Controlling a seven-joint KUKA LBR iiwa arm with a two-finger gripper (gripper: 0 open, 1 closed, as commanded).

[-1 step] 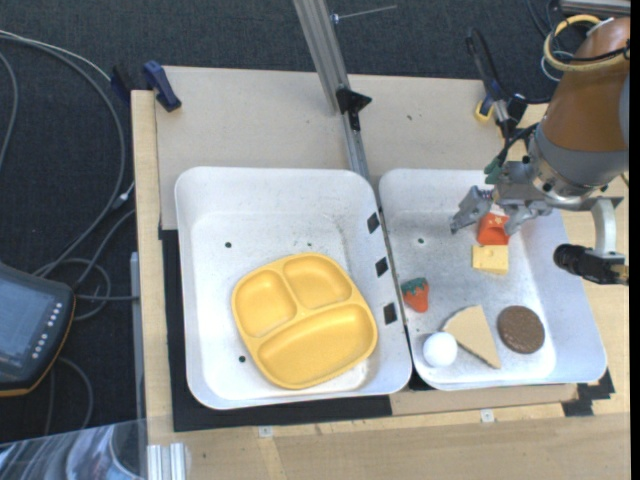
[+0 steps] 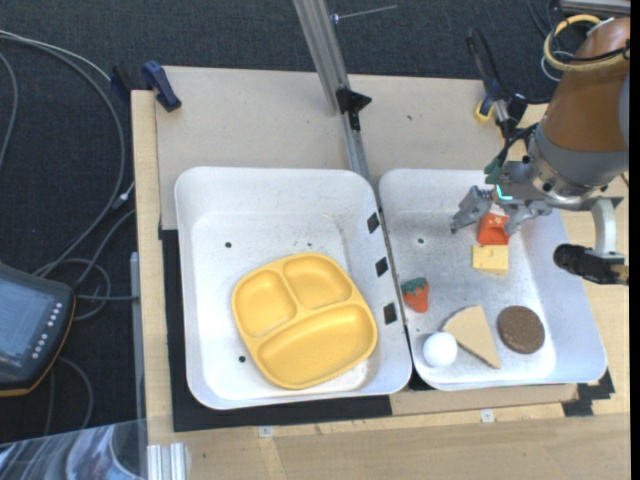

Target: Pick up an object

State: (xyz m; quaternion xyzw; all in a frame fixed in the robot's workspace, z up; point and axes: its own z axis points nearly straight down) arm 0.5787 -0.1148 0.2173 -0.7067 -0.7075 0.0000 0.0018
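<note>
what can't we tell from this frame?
- Orange block: upper part hidden under the gripper; grasp contact unclear in the camera view.
- Arm: cut off by the right and top edges.
- Strawberry-like toy: too small to identify surely.
- Yellow tray: covers the left bin floor beneath.

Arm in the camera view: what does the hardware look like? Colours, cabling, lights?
The arm has a large orange-brown band above a grey wrist section. A yellow cable loop sits by its top. The tool is grey metal with thin angular fingers, a small teal light glowing at its base. Dark cables run alongside.
</note>
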